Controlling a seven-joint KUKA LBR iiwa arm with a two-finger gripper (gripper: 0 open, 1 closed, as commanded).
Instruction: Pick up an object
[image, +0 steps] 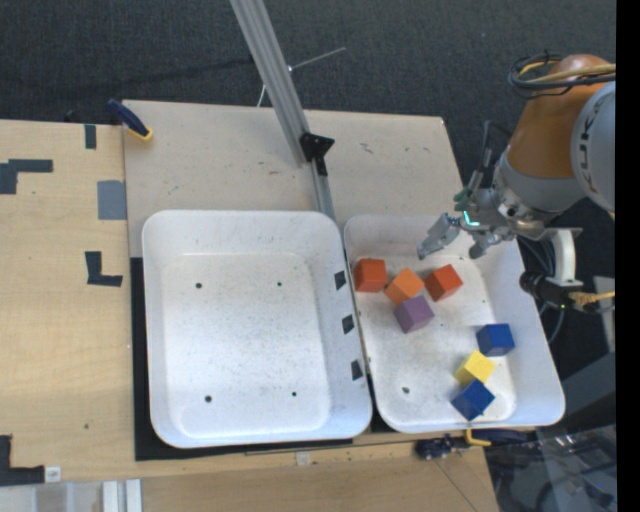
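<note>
Blocks are scattered in the right bin (520, 400): nearest, a dark blue block (472, 399) touching a yellow one (478, 366), then another blue (494, 338), a purple block (413, 313), and three orange-red ones further back. The approach step seems to be in hand; nothing is gripped. The hand (462, 240) hangs above the bin's far end with fingers spread wide, so a descent onto the red-orange block (443, 281) just below would be needed.
</note>
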